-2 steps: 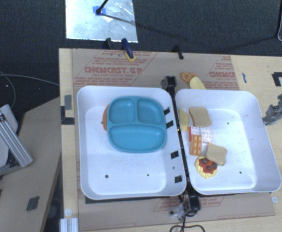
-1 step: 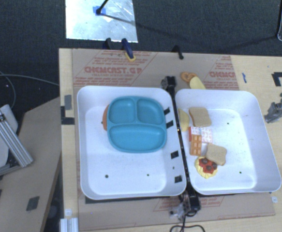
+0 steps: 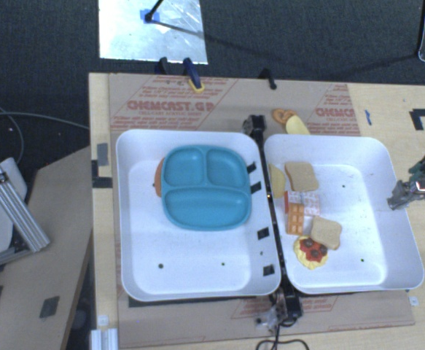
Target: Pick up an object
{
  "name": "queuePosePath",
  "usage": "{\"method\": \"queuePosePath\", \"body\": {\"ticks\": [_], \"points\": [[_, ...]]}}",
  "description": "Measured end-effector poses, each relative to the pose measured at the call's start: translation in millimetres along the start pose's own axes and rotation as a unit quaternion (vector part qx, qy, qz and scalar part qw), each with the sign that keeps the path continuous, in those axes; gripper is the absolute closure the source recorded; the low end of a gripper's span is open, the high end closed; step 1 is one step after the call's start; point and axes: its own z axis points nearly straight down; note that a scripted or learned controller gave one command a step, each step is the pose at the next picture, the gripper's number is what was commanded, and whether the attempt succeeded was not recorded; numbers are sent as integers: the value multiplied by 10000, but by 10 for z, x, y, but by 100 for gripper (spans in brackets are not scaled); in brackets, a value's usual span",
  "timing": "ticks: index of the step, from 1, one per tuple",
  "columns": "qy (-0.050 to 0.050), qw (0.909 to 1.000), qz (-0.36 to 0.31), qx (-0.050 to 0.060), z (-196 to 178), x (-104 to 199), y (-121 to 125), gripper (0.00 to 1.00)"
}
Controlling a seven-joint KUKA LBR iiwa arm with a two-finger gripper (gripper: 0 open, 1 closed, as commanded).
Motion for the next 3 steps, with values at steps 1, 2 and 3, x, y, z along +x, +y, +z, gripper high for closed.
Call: {"method": "queuePosePath", "body": {"ticks": [1, 2, 3], "points": [[-13, 10000, -21, -27, -125, -4, 17, 100], [-18, 10000, -34, -44, -233, -5, 27, 100], [-25, 10000, -51, -64, -344, -7, 37, 100]]}}
